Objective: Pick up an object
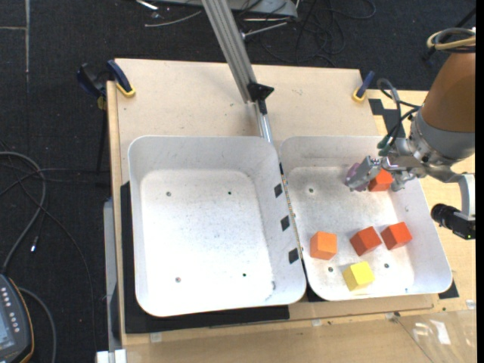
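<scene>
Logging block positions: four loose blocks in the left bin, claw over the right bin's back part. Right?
Not quite. The camera view shows the orange block, two red-orange blocks and yellow block in the right bin, not the left. The claw is over the right bin's back part, as you said.

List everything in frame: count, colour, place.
Bins: 2, white, side by side on the bench; left bin, right bin.
Orange block: 1, right bin, near its left wall.
Red blocks: 2, right bin, next to each other; one, other.
Yellow block: 1, right bin, near front edge.
Red-orange block: 1, right bin, at the gripper's tip.
Clamps: 2, yellow-tipped, bench back corners.
Gripper: 1, grey, over right bin.
</scene>
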`<state>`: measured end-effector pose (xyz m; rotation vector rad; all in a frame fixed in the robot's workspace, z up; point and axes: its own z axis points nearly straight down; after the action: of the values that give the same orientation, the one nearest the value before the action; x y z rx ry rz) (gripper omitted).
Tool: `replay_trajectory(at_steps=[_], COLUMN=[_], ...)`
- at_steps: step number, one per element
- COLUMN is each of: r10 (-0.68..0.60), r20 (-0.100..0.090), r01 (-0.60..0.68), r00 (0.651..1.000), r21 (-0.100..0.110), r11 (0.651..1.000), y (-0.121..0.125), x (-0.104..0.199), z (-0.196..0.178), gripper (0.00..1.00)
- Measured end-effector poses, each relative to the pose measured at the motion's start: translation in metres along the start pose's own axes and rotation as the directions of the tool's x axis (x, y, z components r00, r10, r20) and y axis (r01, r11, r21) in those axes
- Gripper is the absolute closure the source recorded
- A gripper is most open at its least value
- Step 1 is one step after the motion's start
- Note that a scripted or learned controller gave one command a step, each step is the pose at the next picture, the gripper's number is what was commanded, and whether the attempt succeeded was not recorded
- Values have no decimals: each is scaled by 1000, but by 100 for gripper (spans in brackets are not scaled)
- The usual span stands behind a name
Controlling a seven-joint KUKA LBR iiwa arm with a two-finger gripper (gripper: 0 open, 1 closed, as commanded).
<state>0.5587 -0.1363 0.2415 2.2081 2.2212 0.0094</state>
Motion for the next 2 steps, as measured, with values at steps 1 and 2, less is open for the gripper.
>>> replay_trajectory(at_steps=[1,2], r10=[10,7], r20=[-4,0], r01=[-10,-7], r00=[1000,1000], r21=[20,7], r11=[1000,1000], y=[-35,-52], x=[-25,-14], z=[124,145], gripper=[0,0])
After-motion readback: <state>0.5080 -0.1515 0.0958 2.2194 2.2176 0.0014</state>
